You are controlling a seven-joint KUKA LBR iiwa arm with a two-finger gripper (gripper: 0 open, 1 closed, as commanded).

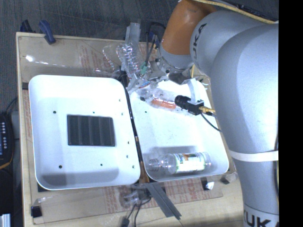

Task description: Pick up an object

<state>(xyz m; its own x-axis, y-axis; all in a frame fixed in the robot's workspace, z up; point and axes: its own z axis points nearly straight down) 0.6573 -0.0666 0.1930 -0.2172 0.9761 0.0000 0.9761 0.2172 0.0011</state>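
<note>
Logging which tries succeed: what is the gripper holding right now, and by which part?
It cannot be told. The gripper is a transparent blur at the right bin's far corner, and no object shows between its parts.

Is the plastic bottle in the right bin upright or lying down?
Lying down. The bottle rests on its side along the near wall of the right bin, its label facing up.

A wooden bench (28, 126) carries two shallow white bins side by side. The left bin (47, 174), well away from the gripper (142, 79), has a dark ribbed panel (91, 130) on its floor. A blue clamp (47, 32) sits at the bench's far left corner.
</note>
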